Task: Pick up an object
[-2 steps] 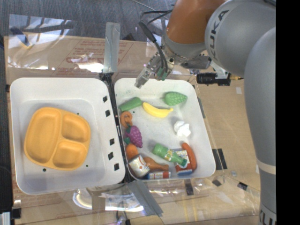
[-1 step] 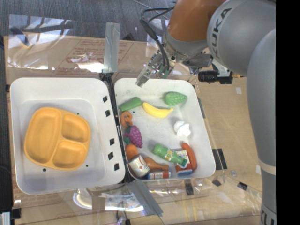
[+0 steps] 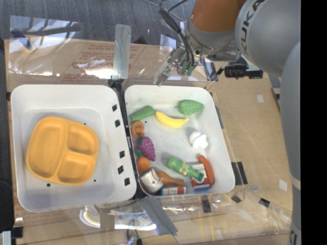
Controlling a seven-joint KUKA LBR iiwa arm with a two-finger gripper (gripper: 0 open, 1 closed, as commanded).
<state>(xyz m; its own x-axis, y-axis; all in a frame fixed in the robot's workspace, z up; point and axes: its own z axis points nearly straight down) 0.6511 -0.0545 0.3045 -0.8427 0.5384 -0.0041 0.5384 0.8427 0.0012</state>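
- Right white plastic bin (image 3: 217,117), centre-right of frame: glossy yellow banana (image 3: 170,120), bumpy green fruit (image 3: 191,106), purple grape cluster (image 3: 147,147), green bottle (image 3: 183,167), crumpled white lump (image 3: 199,140).
- Left white bin (image 3: 20,116): smooth orange compartment tray (image 3: 62,150).
- Two-finger gripper (image 3: 164,77) at upper centre, above the right bin's far rim, tilted lower-left; fingers' spacing unreadable, nothing visibly held.
- Brown cardboard bench (image 3: 255,131), taped.

My grey arm (image 3: 265,24) bears part of the black brand "KUKA". The red print on the cardboard (image 3: 97,55) is too faint to read.
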